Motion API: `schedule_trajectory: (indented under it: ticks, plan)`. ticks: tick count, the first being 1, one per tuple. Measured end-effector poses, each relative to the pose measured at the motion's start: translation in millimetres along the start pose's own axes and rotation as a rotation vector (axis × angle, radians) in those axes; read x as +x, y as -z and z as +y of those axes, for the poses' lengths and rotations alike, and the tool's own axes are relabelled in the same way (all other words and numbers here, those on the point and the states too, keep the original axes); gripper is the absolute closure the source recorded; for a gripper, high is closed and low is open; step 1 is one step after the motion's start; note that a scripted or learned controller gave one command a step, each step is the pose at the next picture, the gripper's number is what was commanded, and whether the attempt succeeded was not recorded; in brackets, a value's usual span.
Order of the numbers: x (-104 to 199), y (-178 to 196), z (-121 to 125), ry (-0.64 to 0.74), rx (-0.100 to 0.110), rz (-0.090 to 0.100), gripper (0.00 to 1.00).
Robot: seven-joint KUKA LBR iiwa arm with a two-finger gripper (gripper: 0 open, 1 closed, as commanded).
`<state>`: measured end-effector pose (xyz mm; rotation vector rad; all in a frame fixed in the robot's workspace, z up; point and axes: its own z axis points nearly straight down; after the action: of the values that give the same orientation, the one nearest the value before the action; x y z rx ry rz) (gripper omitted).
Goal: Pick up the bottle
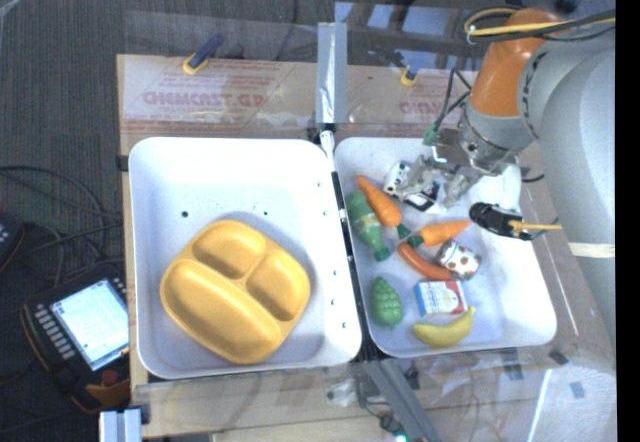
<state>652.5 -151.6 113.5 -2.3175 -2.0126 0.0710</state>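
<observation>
Camera view, near edge first: a banana (444, 327) and a small carton (439, 297) sit at the lower rim of the right bin (535, 315), with a green strawberry-looking thing (386, 301) beside them. The left bin (160, 190) holds a yellow divided tray (236, 289) — lots of bare white around it. The green bottle (365, 223) lies along the right bin's left wall, touching a carrot (380, 201). Farther back, upper right of the frame, the gripper (432, 180) hangs over the bin's far end — can't tell how its fingers are set.
</observation>
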Motion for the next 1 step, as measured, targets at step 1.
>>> schedule_trajectory:
  ticks: [1]
  plan:
    - [36.4,49.1,6.4,-0.26,-0.083,-0.004,1.0]
